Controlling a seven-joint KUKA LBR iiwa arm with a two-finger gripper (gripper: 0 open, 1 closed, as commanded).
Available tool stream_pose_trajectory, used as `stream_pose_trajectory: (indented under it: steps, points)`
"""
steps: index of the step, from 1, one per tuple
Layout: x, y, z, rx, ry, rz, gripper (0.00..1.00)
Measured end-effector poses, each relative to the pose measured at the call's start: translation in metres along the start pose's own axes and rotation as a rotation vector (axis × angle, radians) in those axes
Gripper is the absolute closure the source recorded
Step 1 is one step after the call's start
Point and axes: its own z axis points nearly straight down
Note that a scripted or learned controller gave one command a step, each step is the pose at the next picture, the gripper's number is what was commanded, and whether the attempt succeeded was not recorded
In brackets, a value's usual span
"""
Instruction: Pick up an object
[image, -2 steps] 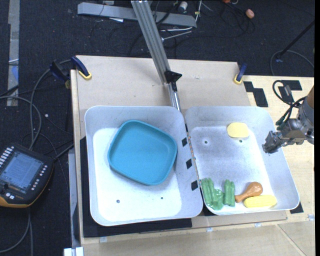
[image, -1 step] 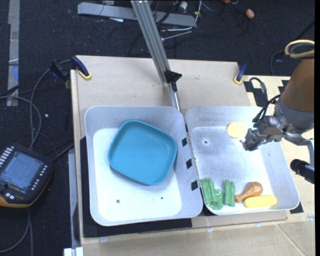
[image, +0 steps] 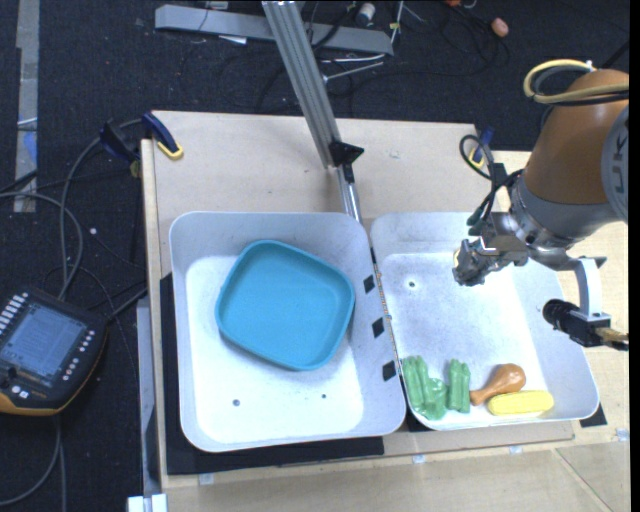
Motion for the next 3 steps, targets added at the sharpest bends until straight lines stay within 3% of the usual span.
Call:
stream_pose_trajectory:
  steps: [3]
  points:
    - [0.152,0.045,-0.008,0.001,0.0,0.001,1.0]
